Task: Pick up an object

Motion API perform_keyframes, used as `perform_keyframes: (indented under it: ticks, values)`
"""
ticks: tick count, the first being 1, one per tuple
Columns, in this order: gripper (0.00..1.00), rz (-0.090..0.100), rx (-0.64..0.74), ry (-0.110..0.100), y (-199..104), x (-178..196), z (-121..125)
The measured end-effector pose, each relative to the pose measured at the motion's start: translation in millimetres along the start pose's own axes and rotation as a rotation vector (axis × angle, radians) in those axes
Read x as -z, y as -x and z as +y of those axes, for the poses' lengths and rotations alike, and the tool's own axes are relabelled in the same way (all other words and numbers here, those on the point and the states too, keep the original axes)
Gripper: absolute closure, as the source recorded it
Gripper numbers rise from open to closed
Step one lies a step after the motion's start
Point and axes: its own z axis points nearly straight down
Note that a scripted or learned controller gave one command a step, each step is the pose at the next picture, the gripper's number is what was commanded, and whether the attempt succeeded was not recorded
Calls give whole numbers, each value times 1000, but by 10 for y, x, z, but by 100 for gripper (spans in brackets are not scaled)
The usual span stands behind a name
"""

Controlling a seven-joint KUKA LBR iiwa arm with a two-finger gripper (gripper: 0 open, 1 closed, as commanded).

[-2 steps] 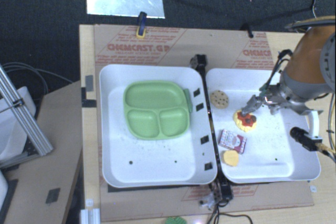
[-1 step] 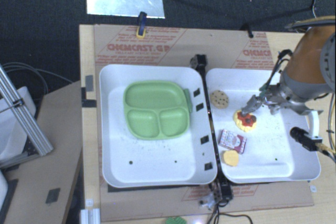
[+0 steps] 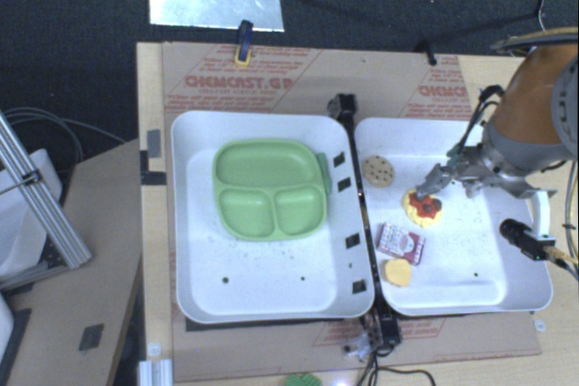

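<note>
The right bin [image 3: 470, 285] holds a round cookie [image 3: 378, 169], a red and yellow toy food piece [image 3: 422, 209], a pink and white packet [image 3: 400, 242] and a small yellow piece [image 3: 397, 272]. My gripper [image 3: 431, 183] reaches in from the right and sits low over the upper edge of the red and yellow piece, touching or nearly touching it. The cookie lies to its left, the packet and yellow piece in front of it.
The left bin [image 3: 194, 285] holds a green divided tray [image 3: 270, 188]. A black divider with clips [image 3: 353, 194] runs between the bins. The arm's grey and orange wrist [image 3: 534, 122] hangs over the right bin's far right side.
</note>
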Motion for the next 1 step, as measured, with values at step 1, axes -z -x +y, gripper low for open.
perform_keyframes:
  ticks: [1]
  values:
    - [0,0,0,0,0,0,0]
